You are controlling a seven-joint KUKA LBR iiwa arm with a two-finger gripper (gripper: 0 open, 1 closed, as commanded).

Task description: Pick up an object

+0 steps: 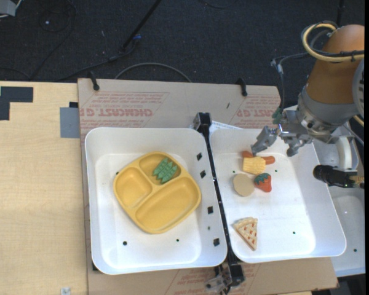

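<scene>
In the right bin (307,226) lie a yellow waffle-like block (254,165), an orange carrot-like piece (265,160) behind it, a tan round cookie (243,185), a red strawberry (264,182) and a pizza slice (248,232). My gripper (277,142) hovers over the bin's far edge, up and right of the yellow block, open with nothing between its fingers. The left bin (104,226) holds a yellow divided plate (166,211) with a green toy vegetable (165,171) in its upper compartment.
A black divider (212,189) runs between the two bins. Cardboard (172,106) lies under and behind them. A wooden bench surface (31,189) stretches to the left. The near right part of the right bin is bare.
</scene>
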